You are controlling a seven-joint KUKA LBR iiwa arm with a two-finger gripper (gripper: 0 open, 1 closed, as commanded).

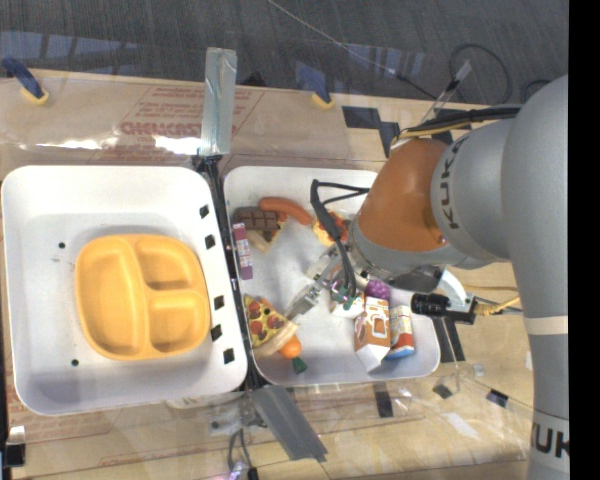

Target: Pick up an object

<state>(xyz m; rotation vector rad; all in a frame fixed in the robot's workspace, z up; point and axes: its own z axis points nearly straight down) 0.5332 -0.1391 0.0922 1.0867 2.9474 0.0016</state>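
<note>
My gripper (316, 284) hangs low over the middle of the right bin (280, 183), reaching out from under the orange wrist band. Its fingers (304, 303) stand open with only bare bin floor between them. Just below and to the left lies a pizza slice toy (264, 320) with an orange carrot (290, 347) and a small green piece (299, 365) beside it. A milk carton (373, 330), a red and white can (403, 334) and a purple item (378, 290) sit to the gripper's right. A sausage (284, 208), a brown bar (257, 220) and a purple packet (242, 251) lie at the bin's upper left.
The left bin (40, 198) holds a yellow divided plate (140, 293). The big grey arm (500, 188) covers the right bin's right side. Black clips and tape run along the divider between the bins (220, 268).
</note>
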